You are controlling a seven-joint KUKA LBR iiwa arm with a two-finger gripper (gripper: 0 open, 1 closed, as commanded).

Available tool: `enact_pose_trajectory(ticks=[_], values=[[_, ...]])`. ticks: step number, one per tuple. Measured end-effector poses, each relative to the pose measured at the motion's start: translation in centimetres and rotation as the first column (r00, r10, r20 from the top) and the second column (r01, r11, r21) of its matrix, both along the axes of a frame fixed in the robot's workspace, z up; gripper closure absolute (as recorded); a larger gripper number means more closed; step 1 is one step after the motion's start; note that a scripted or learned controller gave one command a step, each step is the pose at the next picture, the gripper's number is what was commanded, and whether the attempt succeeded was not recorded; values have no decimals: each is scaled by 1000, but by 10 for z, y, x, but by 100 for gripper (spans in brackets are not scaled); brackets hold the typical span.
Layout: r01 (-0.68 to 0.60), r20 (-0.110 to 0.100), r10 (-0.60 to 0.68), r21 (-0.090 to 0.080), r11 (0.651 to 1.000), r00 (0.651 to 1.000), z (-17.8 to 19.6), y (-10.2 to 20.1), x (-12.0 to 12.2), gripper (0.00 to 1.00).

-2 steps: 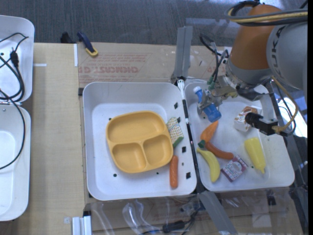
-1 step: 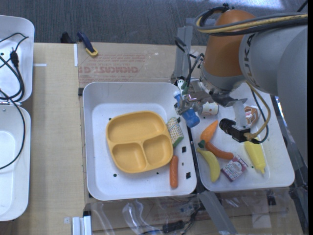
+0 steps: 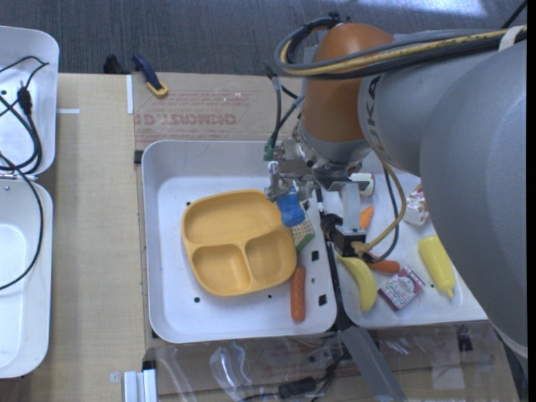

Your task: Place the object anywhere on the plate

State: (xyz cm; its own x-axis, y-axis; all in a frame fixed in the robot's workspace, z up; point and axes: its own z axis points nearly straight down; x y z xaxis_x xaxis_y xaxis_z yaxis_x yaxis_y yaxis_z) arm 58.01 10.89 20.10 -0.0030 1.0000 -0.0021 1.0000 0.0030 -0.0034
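A black cable (image 3: 25, 132) loops over the white basins at the far left. Further right, a blue-and-yellow clamp (image 3: 148, 75) lies on the cardboard sheet (image 3: 201, 111) beyond the bins.

The left bin (image 3: 159, 249) holds a yellow plate (image 3: 237, 243) with three compartments, set slightly askew. An orange carrot (image 3: 297, 294) lies just off the plate's near right corner, long axis running near to far, close to the bin's right wall.

A blue object (image 3: 291, 209) sits at the plate's far right edge, directly under the gripper (image 3: 295, 193). Its long axis runs roughly near to far, tilted slightly. A small checkered piece (image 3: 305, 229) lies just nearside of it. Whether the blue object touches the plate cannot be determined.

The gripper hangs over the divide between the bins, at the blue object. Finger opening, and whether the object is gripped, cannot be determined; the wrist hides the fingers.

The right bin (image 3: 469, 308) holds a banana (image 3: 360, 281), a small orange item (image 3: 366, 218), a red-patterned packet (image 3: 400, 290) and a yellow corn-like piece (image 3: 439, 265). The arm (image 3: 452, 141) covers much of this bin.
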Motion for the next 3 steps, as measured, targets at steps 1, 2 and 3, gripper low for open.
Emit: enact_pose_trajectory(ticks=[1,2,3], values=[[0,0,0,0,1000,1000,0,0,0,0],[255,-3,-255,-2,967,967,-35,21,-35,0],[64,1,-64,0,998,998,52,-1,-61,0]])
